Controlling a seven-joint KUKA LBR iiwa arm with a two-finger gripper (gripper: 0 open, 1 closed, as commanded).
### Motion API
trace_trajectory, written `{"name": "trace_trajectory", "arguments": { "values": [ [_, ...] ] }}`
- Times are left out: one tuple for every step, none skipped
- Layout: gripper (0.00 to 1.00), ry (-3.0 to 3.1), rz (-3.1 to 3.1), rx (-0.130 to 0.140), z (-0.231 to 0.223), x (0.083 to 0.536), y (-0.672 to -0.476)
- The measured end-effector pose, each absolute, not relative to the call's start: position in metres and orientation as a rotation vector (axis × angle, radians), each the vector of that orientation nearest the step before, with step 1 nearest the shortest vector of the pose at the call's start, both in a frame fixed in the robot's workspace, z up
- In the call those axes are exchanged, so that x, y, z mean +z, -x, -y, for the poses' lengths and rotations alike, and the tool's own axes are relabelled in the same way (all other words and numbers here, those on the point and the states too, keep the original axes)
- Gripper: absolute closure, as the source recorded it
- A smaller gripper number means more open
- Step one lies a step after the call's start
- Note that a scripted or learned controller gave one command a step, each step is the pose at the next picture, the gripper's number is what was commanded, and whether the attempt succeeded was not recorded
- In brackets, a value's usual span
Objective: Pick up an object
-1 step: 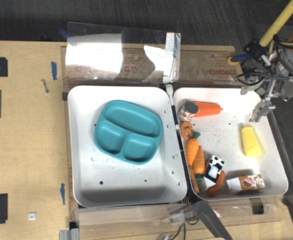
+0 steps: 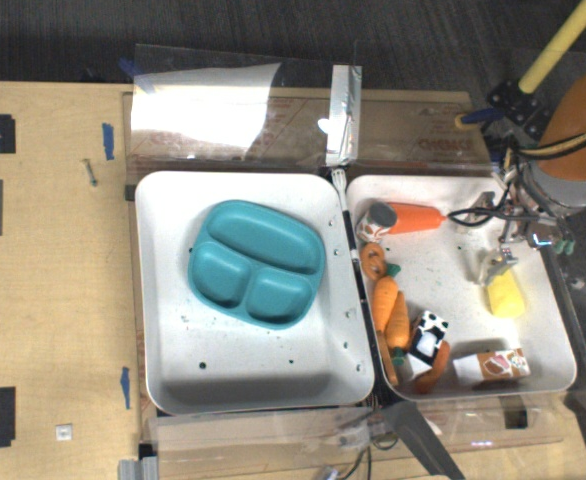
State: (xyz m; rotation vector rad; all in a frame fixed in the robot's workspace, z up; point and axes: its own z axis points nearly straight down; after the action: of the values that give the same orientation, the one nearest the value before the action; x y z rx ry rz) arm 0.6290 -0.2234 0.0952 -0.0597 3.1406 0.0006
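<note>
My gripper point(image 2: 500, 260) hangs over the right side of the right bin point(image 2: 558, 308), under the grey wrist with the orange band. Just below it lies a yellow block point(image 2: 507, 296); whether the gripper touches it is unclear. Further left in the same bin an orange carrot point(image 2: 414, 218) lies beside a small can point(image 2: 377, 221). A second carrot point(image 2: 392, 314) rests along the bin's left wall, with a small orange toy point(image 2: 373, 260) above it. A black-and-white toy point(image 2: 429, 336) and a small carton point(image 2: 502, 364) sit near the front edge.
The left bin point(image 2: 163, 348) holds a teal divided plate point(image 2: 257, 262). A divider wall point(image 2: 353, 278) separates the two bins. Cables point(image 2: 473, 215) trail from the wrist over the right bin's back right corner. Bare bin floor point(image 2: 448, 278) shows in the middle of the right bin.
</note>
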Motion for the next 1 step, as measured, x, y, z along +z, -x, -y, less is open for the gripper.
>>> {"name": "trace_trajectory", "arguments": {
  "values": [
    [0.00,0.123,-3.131,-0.002,0.2229,0.0876,-0.5782]
  ]
}}
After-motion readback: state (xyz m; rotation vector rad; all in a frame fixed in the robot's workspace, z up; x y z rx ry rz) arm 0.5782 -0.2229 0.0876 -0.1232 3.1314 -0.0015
